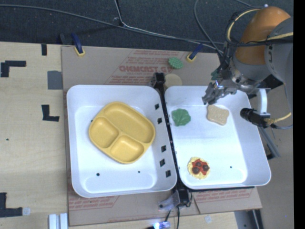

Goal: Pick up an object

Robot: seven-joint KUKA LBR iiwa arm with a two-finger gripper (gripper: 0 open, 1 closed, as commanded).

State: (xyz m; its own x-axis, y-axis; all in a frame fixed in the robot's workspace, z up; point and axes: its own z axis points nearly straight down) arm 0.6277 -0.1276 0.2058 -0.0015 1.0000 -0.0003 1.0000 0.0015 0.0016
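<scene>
The two white bins sit side by side on a brown cardboard sheet over a pale wooden bench, with dark carpet beyond. In the right bin, the gripper hangs just beside the beige bread slice; its jaw state cannot be determined.

The arm is grey, with a rounded, glossy orange band above the wrist. Thin black and yellowish cables loop over that orange band. Below the band sits a cluttered dark metal gripper, and beside it a white bracket carries a black cylinder.
</scene>
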